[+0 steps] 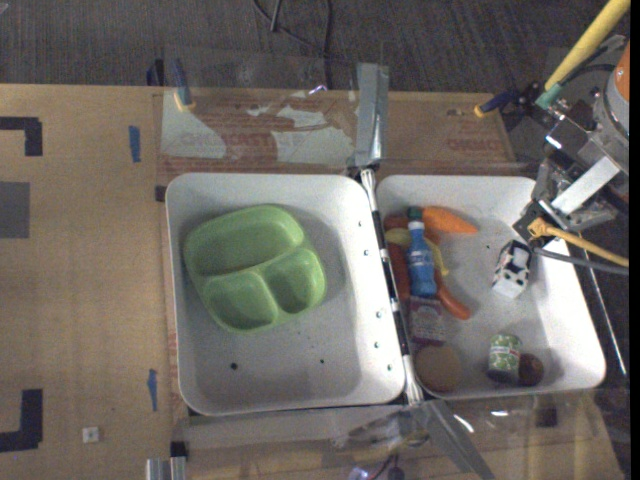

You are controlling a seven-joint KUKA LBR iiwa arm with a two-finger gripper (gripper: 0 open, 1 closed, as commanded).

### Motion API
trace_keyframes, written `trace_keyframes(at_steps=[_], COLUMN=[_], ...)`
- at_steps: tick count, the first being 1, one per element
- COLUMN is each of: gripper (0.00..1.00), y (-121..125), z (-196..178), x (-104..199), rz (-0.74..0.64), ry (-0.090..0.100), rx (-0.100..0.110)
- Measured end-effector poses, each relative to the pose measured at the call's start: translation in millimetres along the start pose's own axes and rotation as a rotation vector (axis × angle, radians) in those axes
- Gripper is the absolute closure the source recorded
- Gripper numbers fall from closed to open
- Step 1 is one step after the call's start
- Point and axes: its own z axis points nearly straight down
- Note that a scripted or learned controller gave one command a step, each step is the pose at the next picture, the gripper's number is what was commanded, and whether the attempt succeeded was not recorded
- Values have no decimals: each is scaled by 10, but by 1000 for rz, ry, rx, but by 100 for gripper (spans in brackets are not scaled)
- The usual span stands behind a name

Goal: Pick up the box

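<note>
- gripper (548,218) sits at the right of the frame, over the upper right corner of the right bin (565,338). cannot tell whether it is spread or pressed together, too much clutter and cable around it. nothing seen held in it.
- left bin (300,363): one green divided plate (255,266), upper left of the bin, nothing else worth noting.
- right bin, left side along the divider: a pile with a yellow piece (399,236), a red piece (397,264), a blue bottle (421,260) lying lengthwise on top, and an orange carrot (450,220) at the upper end.
- below the pile: a flat purple pack (428,320), then a brown round disc (438,366) at the bottom edge.
- further right, bottom: a green can (504,356) touching a dark round thing (530,369).
- box (512,269): i read it as the small white and black carton, right of centre in the right bin, apart from the pile, just below and left of the gripper. resting on the bin floor, not lifted.
- step: approach, grasp not yet made by the look of it.
- next move calls for shifting a little down-left to centre over the box, lowering around it and closing. box looks tilted, so it may slip or tip.
</note>
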Motion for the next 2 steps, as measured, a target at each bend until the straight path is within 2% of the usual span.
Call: trace_keyframes(at_steps=[1, 2], gripper=[0, 100], y=[-2, -6], z=[1, -95], x=[1, 19], rz=[0, -5], ry=[0, -2], rx=[1, 0])
